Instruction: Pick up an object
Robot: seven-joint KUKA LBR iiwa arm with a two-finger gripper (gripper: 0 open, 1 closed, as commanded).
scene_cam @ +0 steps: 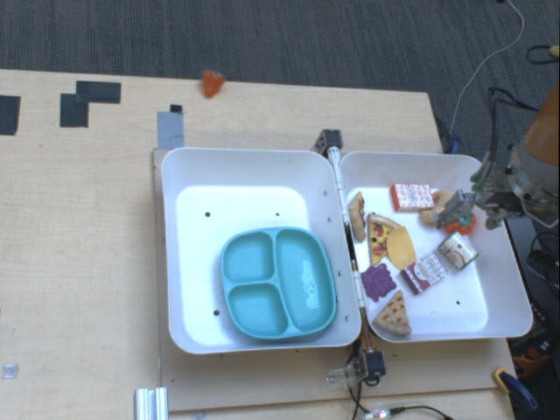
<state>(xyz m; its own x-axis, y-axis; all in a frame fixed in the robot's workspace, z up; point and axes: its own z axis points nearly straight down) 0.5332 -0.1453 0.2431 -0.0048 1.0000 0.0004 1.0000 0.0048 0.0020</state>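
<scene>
Grey and orange, the arm is reaching in over the right bin (507,318), its hand (479,201) hanging by a small orange-red object (458,223) near the bin's far right side; whether it is spread or pinching, I cannot tell.

A robotics lab is indicated. A pale wooden tabletop (79,261) is set on grey carpet (262,20), and two shallow white bins (254,169) are fixed side by side on it. Black tape patches (87,99) are stuck at the far left, and loose cables (490,59) are trailed at the right.
</scene>
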